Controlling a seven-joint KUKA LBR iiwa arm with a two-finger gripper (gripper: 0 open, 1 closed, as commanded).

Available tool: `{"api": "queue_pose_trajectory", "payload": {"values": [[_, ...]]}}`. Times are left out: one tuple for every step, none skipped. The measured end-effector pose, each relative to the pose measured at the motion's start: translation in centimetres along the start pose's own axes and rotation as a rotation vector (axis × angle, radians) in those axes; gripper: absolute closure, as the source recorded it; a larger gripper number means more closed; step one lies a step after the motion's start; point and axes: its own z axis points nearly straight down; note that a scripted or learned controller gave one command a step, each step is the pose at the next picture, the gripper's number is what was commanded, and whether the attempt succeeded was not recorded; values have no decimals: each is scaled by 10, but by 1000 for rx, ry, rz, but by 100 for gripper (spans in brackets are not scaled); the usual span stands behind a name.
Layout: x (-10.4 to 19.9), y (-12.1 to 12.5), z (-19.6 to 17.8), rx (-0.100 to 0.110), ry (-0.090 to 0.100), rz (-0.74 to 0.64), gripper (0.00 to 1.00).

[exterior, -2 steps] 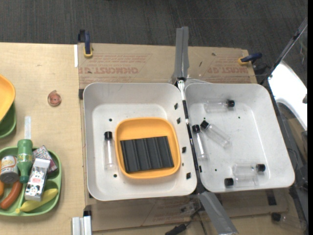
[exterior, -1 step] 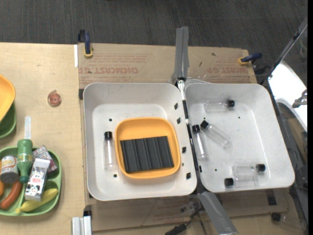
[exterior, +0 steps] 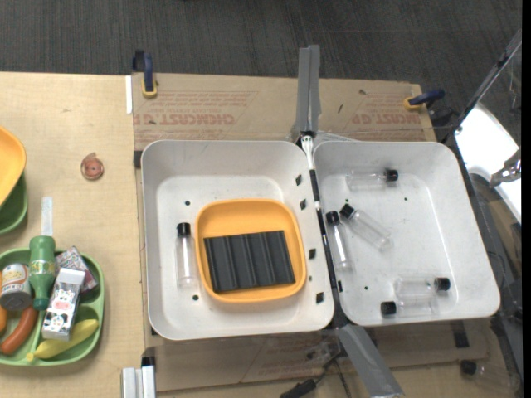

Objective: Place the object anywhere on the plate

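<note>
An orange plate [exterior: 249,213] with rounded corners lies in the middle of the left bin [exterior: 159,181]. A dark grey ribbed block [exterior: 250,260] rests flat on the plate and covers most of its floor. Just left of the plate a clear vial with a black cap [exterior: 184,252] lies on the bin floor. The right bin [exterior: 452,222] holds several more clear black-capped vials: one near the back [exterior: 370,177], two near its left wall [exterior: 362,225], and two at the front [exterior: 419,288].
On the wooden bench to the left stand a green tray of toy food [exterior: 50,309], part of an orange bowl [exterior: 8,168] and a small pink disc [exterior: 92,167]. Clamps [exterior: 146,75] hold the cardboard sheet behind the bins.
</note>
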Motion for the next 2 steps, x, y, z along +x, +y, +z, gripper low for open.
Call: {"api": "queue_pose_trajectory", "payload": {"values": [[0, 0, 57, -3, 1, -378, 0], [0, 0, 54, -2, -1, -709, 0]]}}
